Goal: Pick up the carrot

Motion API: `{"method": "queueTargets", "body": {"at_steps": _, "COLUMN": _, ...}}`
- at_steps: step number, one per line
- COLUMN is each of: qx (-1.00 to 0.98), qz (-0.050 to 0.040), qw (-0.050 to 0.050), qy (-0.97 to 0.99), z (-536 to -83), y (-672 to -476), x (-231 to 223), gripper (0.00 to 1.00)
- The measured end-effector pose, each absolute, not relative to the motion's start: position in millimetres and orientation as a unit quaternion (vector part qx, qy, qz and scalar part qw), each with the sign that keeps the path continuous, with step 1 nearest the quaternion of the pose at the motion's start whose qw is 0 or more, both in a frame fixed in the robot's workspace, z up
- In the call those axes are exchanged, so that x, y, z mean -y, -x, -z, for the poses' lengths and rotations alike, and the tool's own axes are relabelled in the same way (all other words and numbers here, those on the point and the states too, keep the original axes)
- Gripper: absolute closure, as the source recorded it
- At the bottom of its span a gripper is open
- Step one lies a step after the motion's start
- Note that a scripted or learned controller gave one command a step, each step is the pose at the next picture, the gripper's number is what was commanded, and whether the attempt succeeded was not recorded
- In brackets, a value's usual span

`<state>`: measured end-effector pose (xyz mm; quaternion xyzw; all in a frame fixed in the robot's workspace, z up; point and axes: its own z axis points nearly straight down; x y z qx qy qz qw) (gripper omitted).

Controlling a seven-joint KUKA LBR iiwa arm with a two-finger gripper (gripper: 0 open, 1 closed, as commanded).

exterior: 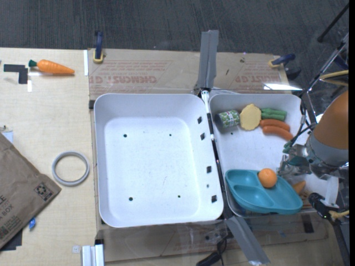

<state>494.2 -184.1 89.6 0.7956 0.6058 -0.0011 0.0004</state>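
Hovering low at the right bin's [222,148] near edge, the gripper [292,164] hides its grip; I cannot tell its state. Just behind it lies the carrot [275,128]: probably light, stiff, smooth plastic, best pinched across its thick middle.

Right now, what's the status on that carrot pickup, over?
Gripper low in right bin, beside teal plate. Carrot lying apart, by green beans. Nothing between them.

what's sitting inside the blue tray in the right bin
An orange ball sits in the teal divided tray, in its upper compartment. The tray's right edge is covered by the gripper, so that part cannot be seen.
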Motion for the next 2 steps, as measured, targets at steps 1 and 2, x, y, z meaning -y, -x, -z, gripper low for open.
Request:
{"method": "queueTargets", "body": {"at_steps": 1, "qx": -0.605, "qz": 0.0011, "qw": 0.002, "qy": -0.796, "z": -90, "y": -494.4, "x": 185, "gripper": 0.00}}
{"method": "queueTargets", "body": {"at_steps": 2, "qx": -0.436, "qz": -0.0004, "qw": 0.001, "qy": -0.900, "z": -90, "y": -479.4, "x": 144, "gripper": 0.00}}
